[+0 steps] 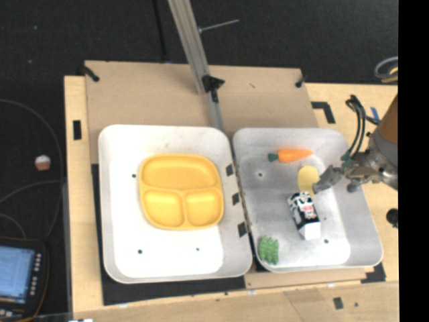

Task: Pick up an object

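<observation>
While the arm is reaching in from 3 o'clock, the gripper point(326, 179) is hanging low over the right bin point(355, 247), and whether it is spread or closed cannot be told at this slant; nothing is showing in its grasp. Working from the near edge outward, four candidates are lying in that bin: a green knobbly piece point(269, 248) at 7 o'clock against the near rim, a small black-and-white carton point(305, 214) near the centre lying on its side, a pale yellow rounded object point(308, 176) just beyond it, and a toy carrot point(290, 155) at 12 o'clock near the far wall. The yellow object is lying just beside the gripper tip and appears to be the likeliest target. For a sound pick, the tool should be centring over one item and descending vertically, keeping clear of the carton close by. The left bin point(120, 247) is carrying a yellow divided tray point(180, 190). The carton is bearing a red patch, but no lettering is legible.
</observation>
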You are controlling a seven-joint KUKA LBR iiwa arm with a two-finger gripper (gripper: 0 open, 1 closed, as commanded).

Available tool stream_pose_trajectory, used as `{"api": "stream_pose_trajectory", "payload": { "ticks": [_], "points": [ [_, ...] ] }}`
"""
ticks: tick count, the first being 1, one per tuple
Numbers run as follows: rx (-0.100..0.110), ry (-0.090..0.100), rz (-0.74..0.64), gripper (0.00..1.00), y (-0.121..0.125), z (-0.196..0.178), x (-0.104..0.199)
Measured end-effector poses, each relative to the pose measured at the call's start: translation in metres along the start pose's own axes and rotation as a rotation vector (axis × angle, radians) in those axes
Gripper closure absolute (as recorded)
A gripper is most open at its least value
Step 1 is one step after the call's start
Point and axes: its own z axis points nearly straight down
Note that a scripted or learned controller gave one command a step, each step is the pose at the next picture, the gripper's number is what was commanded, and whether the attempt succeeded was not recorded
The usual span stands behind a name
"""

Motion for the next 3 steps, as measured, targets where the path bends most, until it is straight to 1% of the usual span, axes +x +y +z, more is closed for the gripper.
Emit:
{"api": "stream_pose_trajectory", "payload": {
  "ticks": [1,2,3],
  "points": [
    [0.0,0.0,0.0,0.0,0.0,0.0,0.0],
    [0.003,-0.002,0.006,0.0,-0.002,0.061,-0.006],
    [-0.016,-0.005,0.0,0.0,0.004,0.077,-0.007]
  ]
}}
